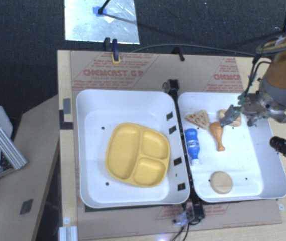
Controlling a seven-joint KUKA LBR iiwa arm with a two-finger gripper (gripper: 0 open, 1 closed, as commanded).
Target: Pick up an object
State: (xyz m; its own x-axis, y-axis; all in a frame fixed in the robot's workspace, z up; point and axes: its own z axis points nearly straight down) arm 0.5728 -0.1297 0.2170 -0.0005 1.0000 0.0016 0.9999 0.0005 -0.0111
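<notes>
2 bins [132, 102], 1 tray [137, 154], 1 bottle [192, 144], 1 drumstick [216, 134]

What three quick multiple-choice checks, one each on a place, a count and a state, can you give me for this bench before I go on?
1. Where does the yellow divided plate lie?
A. In the left bin
B. In the right bin
C. On the floor

2. How many loose objects lie in the right bin?
A. One
B. Two
C. Four or more

3. How does the blue bottle rest?
A. Standing upright
B. Lying on its side
C. Raised in the air

Key: 1 A, it lies alone in the left bin. 2 C, the bottle, drumstick, wedge and round disc are there. 3 B, its length lies along the bin floor beside the divider.
</notes>
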